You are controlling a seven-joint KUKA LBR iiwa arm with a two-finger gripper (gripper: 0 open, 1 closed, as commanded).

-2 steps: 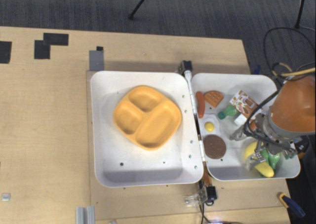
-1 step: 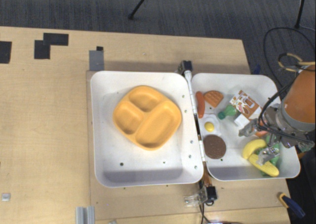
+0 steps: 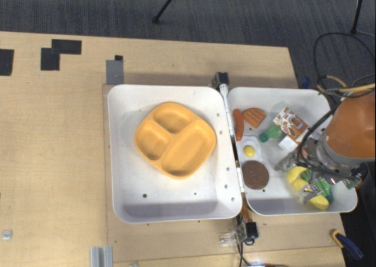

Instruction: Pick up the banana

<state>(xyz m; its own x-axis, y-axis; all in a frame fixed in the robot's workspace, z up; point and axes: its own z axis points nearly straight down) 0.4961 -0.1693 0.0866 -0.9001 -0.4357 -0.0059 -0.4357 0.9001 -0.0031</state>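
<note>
Here, I saw the banana point(image 3: 298, 178) lying diagonally beside the brown disc point(image 3: 255, 174); gripper point(image 3: 317, 182) finger state: indeterminable.

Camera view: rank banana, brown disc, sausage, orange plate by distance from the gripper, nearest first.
Gripper is low in the right bin.
1. Banana: right at the gripper, right bin's lower corner.
2. Brown disc: right bin, lower left.
3. Sausage: right bin, upper left.
4. Orange plate: left bin.
</note>
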